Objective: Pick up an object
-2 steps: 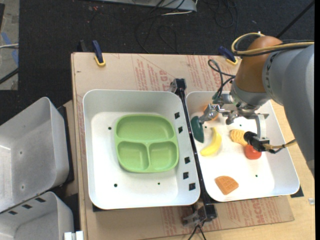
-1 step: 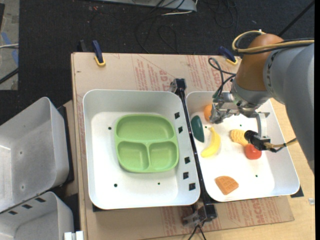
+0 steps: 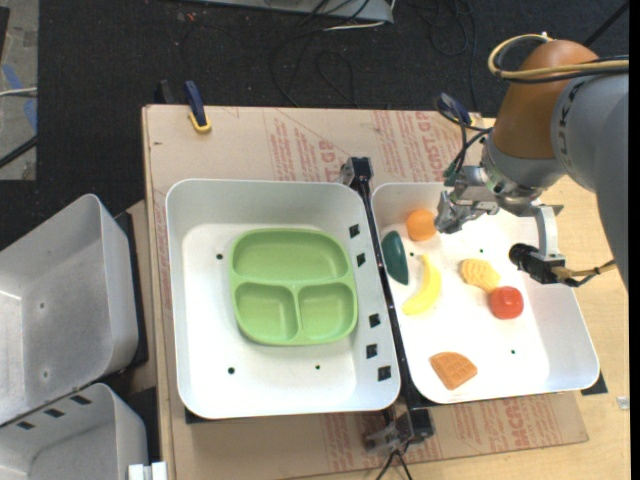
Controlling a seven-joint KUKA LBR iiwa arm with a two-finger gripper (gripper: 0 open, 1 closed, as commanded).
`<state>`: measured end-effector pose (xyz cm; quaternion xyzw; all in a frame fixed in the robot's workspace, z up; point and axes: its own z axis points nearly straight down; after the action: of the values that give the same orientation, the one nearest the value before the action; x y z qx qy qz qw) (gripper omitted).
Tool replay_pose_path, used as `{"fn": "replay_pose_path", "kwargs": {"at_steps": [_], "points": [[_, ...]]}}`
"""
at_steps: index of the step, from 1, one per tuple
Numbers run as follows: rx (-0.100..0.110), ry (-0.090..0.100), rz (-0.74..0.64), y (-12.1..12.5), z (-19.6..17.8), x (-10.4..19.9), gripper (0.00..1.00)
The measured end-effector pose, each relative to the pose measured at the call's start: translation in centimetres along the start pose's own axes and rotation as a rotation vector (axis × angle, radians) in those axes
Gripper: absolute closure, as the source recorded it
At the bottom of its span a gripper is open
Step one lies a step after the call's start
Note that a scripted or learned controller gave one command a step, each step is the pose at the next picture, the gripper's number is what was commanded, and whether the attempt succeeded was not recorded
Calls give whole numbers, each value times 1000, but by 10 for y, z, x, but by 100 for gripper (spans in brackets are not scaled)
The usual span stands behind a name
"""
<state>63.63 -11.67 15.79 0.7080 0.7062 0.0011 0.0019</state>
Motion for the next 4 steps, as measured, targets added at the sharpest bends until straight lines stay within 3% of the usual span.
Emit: {"fn": "replay_pose_path", "kwargs": {"at_steps": [2, 4], "points": [[0, 0, -5, -8, -101, -1, 100], [6, 2, -9, -13, -78, 104, 100]]}}
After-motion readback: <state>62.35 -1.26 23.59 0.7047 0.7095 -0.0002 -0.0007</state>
